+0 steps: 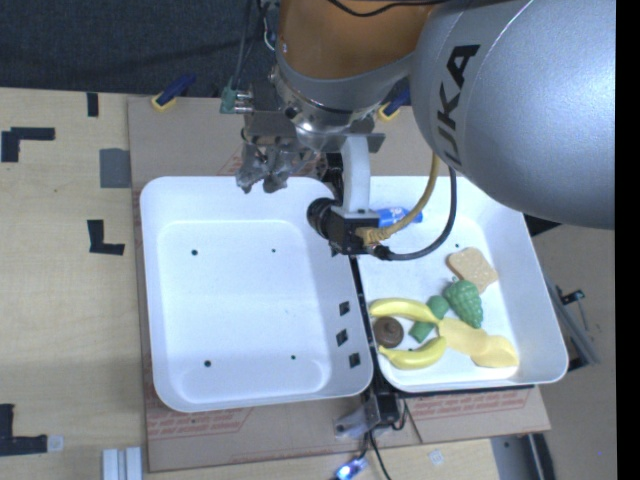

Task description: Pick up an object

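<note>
Hand (262, 175) above left bin's (160, 203) far rim, finger state unclear, nothing visibly held

Left bin (240, 298) lies open; toys (445, 328) crowd the right bin's (520, 268) near end.

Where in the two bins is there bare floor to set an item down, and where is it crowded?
The left bin offers bare floor from wall to wall. In the right bin, the upper part is bare, bordered by the far wall and the cracker. Its lower part is crowded: banana, green grapes, yellow toy.
</note>
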